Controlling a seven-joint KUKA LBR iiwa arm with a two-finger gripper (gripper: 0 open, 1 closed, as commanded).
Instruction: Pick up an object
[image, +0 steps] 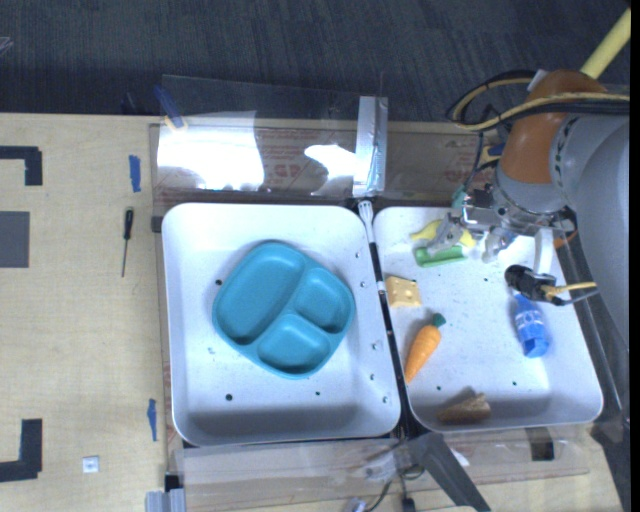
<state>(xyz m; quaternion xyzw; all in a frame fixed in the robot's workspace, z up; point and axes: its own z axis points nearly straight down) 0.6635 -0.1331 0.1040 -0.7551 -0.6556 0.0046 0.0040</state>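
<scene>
— Position? The gripper (478, 238) hangs just beside the green-yellow toy (440, 248), at the far end of the right bin (475, 350). Its opening cannot be told.
— Handling? Probably light and rigid. Grasp across the green bar.

A blue three-compartment plate (285, 308) lies right way up in the middle of the left bin (190, 240), turned askew to the bin's walls. In the right bin (570, 390), an orange toy carrot (424, 346) with a green top lies slantwise near the left wall, its top pointing up and right, with a pale yellow cheese-like wedge (403, 291) just above it. A small green bar (440, 254) and a yellow piece (428, 233) sit close together near the far wall, a small blue bottle (531, 327) lies on its side towards the right wall, and a brown chunk (465, 407) rests by the near rim.
</scene>
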